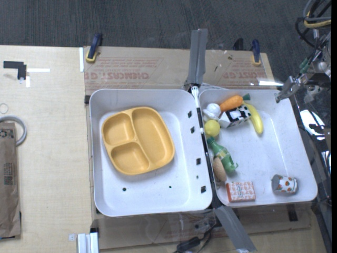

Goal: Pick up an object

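Two shallow white plastic bins with rounded corners are seen from above, side by side on a pale wooden bench, with brown printed cardboard behind them. In the left bin (100, 157) a yellow tray (138, 139) with three moulded compartments is laid flat, its surface smooth and matte.

The right bin (295, 157) is scattered with small toy foods. Along its left wall an orange carrot (231, 102), a round white piece (212, 110), a small yellow ball like a lemon (211, 127), a green bottle shape (222, 156) and a tan oblong piece (219, 169) are clustered close together. A black-and-white boxy item (238, 116) is set just beside a curved yellow banana (256, 119). Near the front edge a flat red-and-white packet (240, 191) is laid, and well apart, in the front right corner, a small grey cup with red spots (284, 184) is tipped on its side.

Metal arm parts and cables are seen at the upper right, beyond the bin; the gripper's state cannot be told.
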`<act>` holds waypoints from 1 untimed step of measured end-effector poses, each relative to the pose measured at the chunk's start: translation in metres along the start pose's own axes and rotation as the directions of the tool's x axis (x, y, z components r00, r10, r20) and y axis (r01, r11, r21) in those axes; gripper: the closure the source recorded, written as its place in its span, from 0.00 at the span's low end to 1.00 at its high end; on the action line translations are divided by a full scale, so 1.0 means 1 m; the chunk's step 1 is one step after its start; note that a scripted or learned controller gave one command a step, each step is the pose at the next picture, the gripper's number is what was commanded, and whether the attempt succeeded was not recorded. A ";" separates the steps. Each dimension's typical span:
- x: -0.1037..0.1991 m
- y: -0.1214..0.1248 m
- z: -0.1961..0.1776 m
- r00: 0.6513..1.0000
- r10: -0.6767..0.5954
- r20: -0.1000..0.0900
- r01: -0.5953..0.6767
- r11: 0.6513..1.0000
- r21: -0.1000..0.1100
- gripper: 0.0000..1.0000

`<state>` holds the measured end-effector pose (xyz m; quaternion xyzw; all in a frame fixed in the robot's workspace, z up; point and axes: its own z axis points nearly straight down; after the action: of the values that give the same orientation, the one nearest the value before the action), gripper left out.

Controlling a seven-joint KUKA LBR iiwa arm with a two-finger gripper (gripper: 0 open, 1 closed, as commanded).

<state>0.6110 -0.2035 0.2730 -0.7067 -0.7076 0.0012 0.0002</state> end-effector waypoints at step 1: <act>0.003 -0.019 -0.018 0.983 -0.183 0.001 0.183 0.983 -0.001 0.00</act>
<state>0.5918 -0.2008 0.2909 -0.6386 -0.7696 0.0010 -0.0003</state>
